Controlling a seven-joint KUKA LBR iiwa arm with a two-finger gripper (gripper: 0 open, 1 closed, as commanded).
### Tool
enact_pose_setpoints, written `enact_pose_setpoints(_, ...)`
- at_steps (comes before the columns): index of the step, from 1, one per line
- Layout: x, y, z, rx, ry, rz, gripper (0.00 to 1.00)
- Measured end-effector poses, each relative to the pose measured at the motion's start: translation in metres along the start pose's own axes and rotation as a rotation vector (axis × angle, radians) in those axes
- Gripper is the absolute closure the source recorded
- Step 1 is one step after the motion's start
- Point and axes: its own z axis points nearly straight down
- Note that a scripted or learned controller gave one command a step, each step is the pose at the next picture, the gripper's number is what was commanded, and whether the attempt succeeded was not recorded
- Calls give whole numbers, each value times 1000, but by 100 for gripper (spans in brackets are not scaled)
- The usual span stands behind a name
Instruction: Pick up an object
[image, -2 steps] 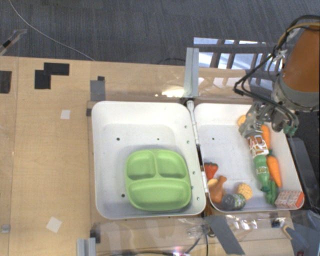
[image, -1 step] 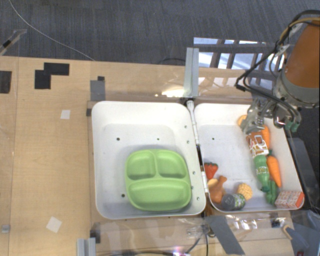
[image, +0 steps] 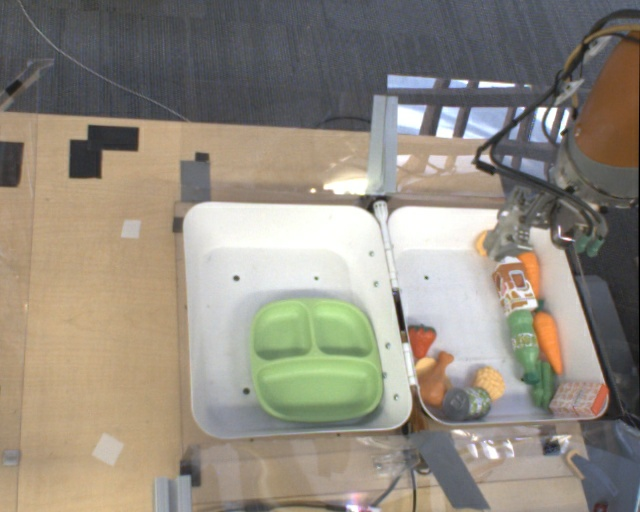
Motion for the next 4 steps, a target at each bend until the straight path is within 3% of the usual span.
enact_pose_setpoints(1, -92, -33, 10, 1, 31, -186, 100)
enact_pose_setpoints(4, -100, -28, -32, 1, -6, -194, 100)
